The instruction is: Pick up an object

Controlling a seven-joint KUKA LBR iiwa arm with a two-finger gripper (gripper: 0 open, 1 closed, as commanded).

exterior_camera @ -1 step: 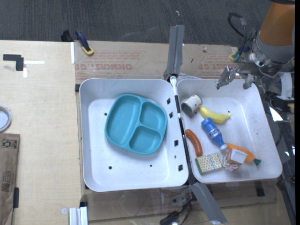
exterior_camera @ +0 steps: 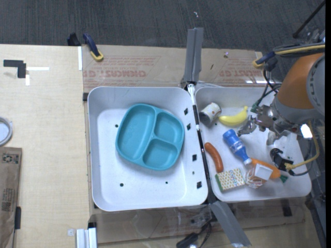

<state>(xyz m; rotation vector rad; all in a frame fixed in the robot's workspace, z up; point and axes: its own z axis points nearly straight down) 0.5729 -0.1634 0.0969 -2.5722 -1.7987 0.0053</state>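
The right bin (exterior_camera: 295,190) holds several objects. A yellow banana (exterior_camera: 234,118) lies at the back, next to a small tipped grey cup (exterior_camera: 209,112). A blue bottle (exterior_camera: 236,144) lies in the middle and a red sausage (exterior_camera: 214,156) sits by the left wall. A checkered cracker box (exterior_camera: 230,179) and a clear packet with an orange item (exterior_camera: 262,171) are at the front. My gripper (exterior_camera: 252,124) hangs low over the bin, just right of the banana and above the blue bottle's far end. I see nothing held in it.
The left bin (exterior_camera: 103,190) holds a blue divided plate (exterior_camera: 150,136). A grey divider post (exterior_camera: 194,56) stands at the back between the bins. Cables (exterior_camera: 289,161) loop off the wrist over the right bin's right side. The wooden bench extends to the left.
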